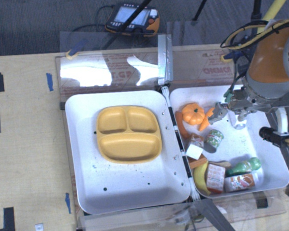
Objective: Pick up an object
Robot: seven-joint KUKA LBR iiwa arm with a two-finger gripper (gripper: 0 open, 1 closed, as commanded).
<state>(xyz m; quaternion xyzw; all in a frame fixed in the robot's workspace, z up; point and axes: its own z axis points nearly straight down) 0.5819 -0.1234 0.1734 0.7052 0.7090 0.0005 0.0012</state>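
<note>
Writing: red lettering shows on the clear sheet standing behind both bins at the upper middle of the frame, but glare and reflection leave it unreadable. The packets at lower right carry printed labels too small to read.
Left bin: centre-left of the frame; it bears a yellow divided plate with three compartments, lying flat toward the bin's upper part, plus a few dark specks on the white floor.
Right bin: centre-right; all loose objects sit in it.
Orange pumpkin: upper left of the right bin, near the divider, with a small orange piece just beside it on the right.
Small green-labelled can: just below the pumpkin, apart from it.
White-and-dark packet: left of the can, against the divider.
Lower cluster: a yellow fruit-like shape, a tan and red packet overlapping it, a green bottle and a red-labelled packet touching below it.
Arm: grey with orange band, upper right, cut off by the frame edge; cables loop over it.
Gripper: above the upper middle of the right bin, right of the pumpkin; whether the claw is wide or narrow cannot be told, and nothing visible sits in it.
Beyond the bench: a black handheld controller with a lit screen at top centre; blue tape marks on the tan bench at left.
</note>
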